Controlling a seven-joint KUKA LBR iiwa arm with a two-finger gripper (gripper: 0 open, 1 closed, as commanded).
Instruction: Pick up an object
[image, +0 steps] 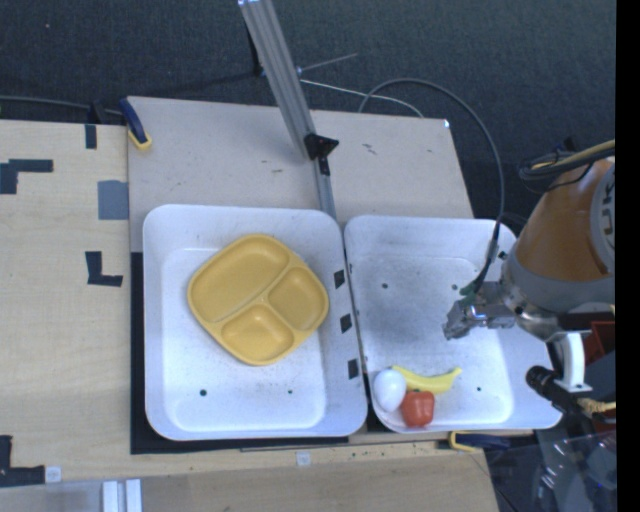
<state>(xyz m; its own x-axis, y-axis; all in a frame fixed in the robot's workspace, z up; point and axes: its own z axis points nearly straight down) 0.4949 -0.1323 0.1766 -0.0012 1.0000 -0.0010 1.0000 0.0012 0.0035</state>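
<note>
Banana (432, 379), egg (389, 389) and tomato (419, 408) are my three candidates, one of each, bunched in the near corner of the right bin (420, 250). The egg touches the banana's left end and the tomato sits just below the banana, touching or nearly touching the egg, so I judge any grab there will be crowded by the bin wall on two sides. My gripper (462, 322) hangs over the bare middle of that bin, up and to the right of the cluster and apart from it; nothing shows at its tip. Whether the claw is spread or pressed together I cannot tell from this slanted view, as the tip is a small grey blur. The arm (560, 250) reaches in from the right, which puts it nearer this bin. The left bin (160, 300) holds one yellow tray (258, 297) with three compartments, lying at an angle in the middle, well apart from the gripper. So I count two bins, one tray and three small things. I judge the pick not yet begun.
</note>
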